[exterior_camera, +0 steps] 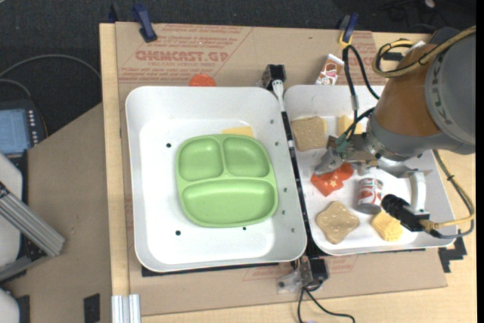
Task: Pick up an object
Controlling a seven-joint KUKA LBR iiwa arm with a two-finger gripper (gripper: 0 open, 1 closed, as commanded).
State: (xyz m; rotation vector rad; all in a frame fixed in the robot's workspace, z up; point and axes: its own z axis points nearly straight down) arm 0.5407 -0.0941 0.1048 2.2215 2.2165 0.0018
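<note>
Gripper (335, 156) first: we see it low in the right bin (446, 227), near that bin's left side, just above the red piece (333, 180). We cannot tell from this angle how it is set, and nothing shows in its hold. Around it lie a tan toast-like slice (308, 132) farther back, a small can (369, 194) to the right, a brown bread-shaped piece (336, 221) nearer, and a yellow block (386, 225). The left bin (151, 163) carries a green divided plate (225, 180). We judge the pick not yet made: every object rests in the bins, and closing and lifting remain.
</note>
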